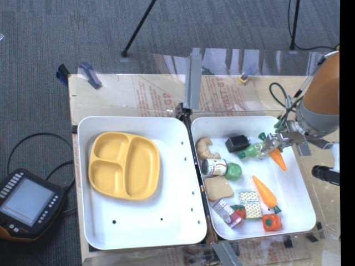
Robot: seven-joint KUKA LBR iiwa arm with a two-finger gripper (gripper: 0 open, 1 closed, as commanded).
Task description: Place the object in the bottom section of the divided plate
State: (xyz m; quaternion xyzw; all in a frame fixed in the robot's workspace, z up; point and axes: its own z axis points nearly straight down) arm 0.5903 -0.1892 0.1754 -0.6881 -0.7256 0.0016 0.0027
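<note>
Gripper (pixel 275 143) hangs over the right bin's (pixel 302 204) far side with an orange carrot (pixel 278 159) seemingly pinched at its tip, so it should lift clear before crossing to the yellow divided plate (pixel 125 165) in the left bin (pixel 166 226).

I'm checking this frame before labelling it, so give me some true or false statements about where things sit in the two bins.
1. The yellow divided plastic plate lies in the left white bin. True.
2. The plate holds a toy carrot. False: its sections hold nothing.
3. The black block sits in the right white bin. True.
4. The gripper hovers over the plate. False: it is over the right bin.
</note>
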